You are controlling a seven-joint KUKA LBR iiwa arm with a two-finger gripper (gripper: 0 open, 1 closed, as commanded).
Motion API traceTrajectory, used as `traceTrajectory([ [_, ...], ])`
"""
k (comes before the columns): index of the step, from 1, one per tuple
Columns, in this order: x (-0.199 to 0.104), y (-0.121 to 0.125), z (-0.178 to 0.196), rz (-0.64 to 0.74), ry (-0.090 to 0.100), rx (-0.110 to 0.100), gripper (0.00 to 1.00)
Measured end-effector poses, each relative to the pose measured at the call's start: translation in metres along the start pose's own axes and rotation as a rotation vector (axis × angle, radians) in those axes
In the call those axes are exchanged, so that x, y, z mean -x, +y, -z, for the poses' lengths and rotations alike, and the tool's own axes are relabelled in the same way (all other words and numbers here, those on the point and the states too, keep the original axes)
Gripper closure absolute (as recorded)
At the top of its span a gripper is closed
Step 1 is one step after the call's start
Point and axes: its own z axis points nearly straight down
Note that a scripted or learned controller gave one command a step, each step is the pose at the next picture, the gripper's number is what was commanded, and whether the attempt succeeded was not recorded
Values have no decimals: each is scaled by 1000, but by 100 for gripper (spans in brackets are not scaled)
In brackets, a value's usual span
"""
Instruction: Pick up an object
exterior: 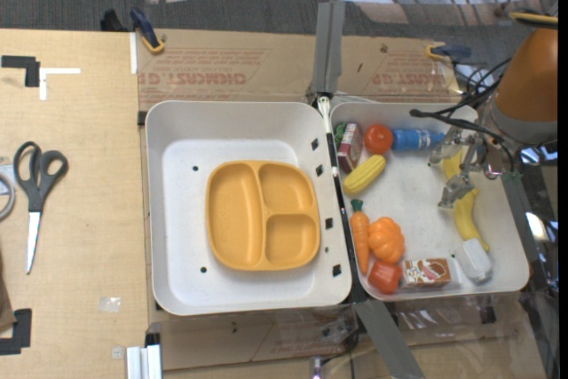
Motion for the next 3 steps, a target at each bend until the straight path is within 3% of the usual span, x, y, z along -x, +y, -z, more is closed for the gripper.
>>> traceTrajectory([
  [1, 2, 1, 10, 3, -5, -1, 100],
  [2, 2, 1, 10, 3, -5, -1, 0],
  [3, 3, 1, 19, 4, -9, -2, 100],
])
